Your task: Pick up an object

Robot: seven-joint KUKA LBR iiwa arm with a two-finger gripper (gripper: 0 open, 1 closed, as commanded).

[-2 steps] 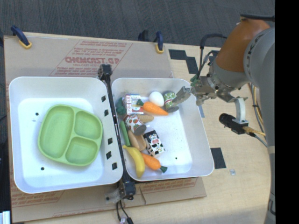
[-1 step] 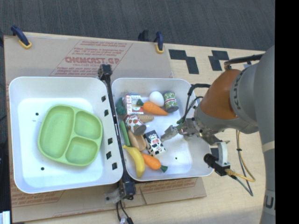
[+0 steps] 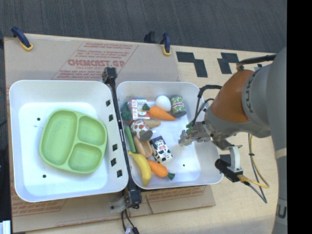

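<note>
The left bin [image 3: 19, 145] holds one green divided plate [image 3: 73, 141]. The right bin [image 3: 192, 172] holds the pickable clutter along its left side: two carrots [image 3: 161, 113], one banana [image 3: 142, 166], one white egg [image 3: 163, 102], and several small cartons [image 3: 161, 150]. The gripper [image 3: 187, 135] hangs over bare floor right of them; whether it is spread or pressed together cannot be told. Descending here, it would likely grasp nothing.

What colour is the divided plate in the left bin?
Light green, plain; the plate shows clearly in the camera view.
</note>
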